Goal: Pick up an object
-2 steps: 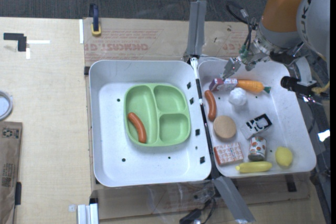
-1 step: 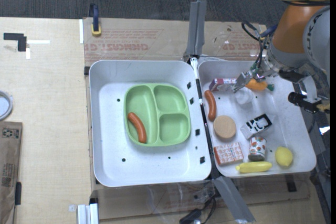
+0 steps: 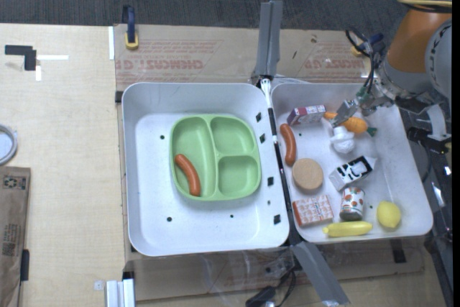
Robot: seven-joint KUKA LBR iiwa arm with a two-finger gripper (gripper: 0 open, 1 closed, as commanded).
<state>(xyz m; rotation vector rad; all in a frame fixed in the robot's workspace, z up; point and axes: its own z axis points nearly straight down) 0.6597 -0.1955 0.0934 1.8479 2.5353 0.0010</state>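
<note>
The grey two-finger gripper point(image 3: 350, 111) is hanging low in the right white plastic bin point(image 3: 413, 162), just beside a small orange rounded fruit-like piece point(image 3: 355, 125) and a white lumpy object point(image 3: 343, 140); whether it is holding anything I cannot tell; crowded neighbours are risking a glancing, empty grab; the cardboard behind point(image 3: 183, 54) is showing mirrored red lettering, unreadable.

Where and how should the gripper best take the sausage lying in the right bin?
Probably at mid-length, from straight above. The sausage lies flat, its long axis running parallel to the right bin's left wall, which it lies close beside. Set the fingers across its narrow width; the wall-side finger has little room, while the round tan disc lies farther off.
</note>
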